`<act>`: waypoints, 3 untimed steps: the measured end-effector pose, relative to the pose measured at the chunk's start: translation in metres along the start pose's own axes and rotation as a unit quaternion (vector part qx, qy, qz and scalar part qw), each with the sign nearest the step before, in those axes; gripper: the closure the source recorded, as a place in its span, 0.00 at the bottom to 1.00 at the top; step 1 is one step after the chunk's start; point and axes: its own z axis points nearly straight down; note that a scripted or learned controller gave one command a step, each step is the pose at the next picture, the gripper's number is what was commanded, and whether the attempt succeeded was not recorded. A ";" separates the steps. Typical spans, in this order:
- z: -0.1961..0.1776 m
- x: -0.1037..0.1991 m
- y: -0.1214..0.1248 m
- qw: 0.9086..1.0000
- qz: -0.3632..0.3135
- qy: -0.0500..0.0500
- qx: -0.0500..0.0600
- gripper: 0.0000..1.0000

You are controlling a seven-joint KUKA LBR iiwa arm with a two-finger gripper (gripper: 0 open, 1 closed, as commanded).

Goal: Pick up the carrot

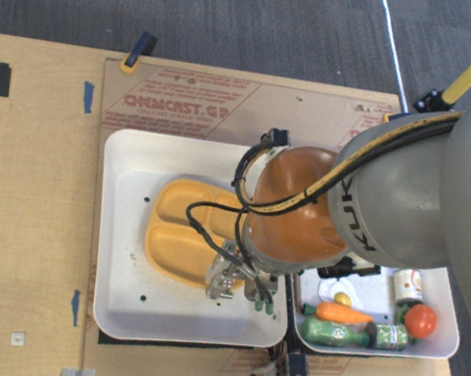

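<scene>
The carrot [343,314] is a small orange piece lying in the right bin [448,340], just above a green bottle [354,334]. The arm's orange band and grey body cover the middle of the view. My gripper [227,283] hangs over the left bin [117,236], at the lower right edge of a large yellow bread-like object [179,234]. It is well left of the carrot. Nothing orange shows at its tip.
In the right bin lie a red tomato [420,320], a small white jar [408,287] and a fried-egg toy [340,293]. A blue and yellow clip [138,50] lies on the cardboard sheet behind the bins. Black cables trail from the wrist.
</scene>
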 end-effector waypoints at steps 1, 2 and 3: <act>-0.101 0.000 -0.020 0.994 0.110 0.008 0.005 1.00; -0.176 -0.007 -0.078 0.992 0.124 0.007 0.005 1.00; -0.078 0.001 -0.029 0.958 0.285 0.009 0.007 1.00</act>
